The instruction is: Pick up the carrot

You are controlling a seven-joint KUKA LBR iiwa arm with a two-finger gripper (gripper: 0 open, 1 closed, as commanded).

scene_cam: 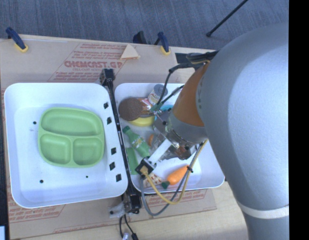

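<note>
Finds the carrot [177, 175] in the right bin [212, 176], near that bin's front rim, lying flat on the white floor. Finds the gripper [170, 150] down inside the same bin, just beside the carrot and slightly behind it, below the orange band of the arm [254, 109]. Cannot tell whether the gripper is spread or closed; too much hidden under the wrist. Shows no carrot clamped or raised, so judged as not yet grasped. Counts 1 step as arguably done: the approach, with the gripper low and close to the target. Counts 3 as left, by this reading: centring over the carrot, closing on it, lifting it clear of the bin. Notes clutter crowding the carrot: green pieces [135, 148] to its left and a brown round thing [129, 108] farther back. Keeps the left bin [19, 134], with 1 green divided plate [71, 136] in it, out of the job.
</note>
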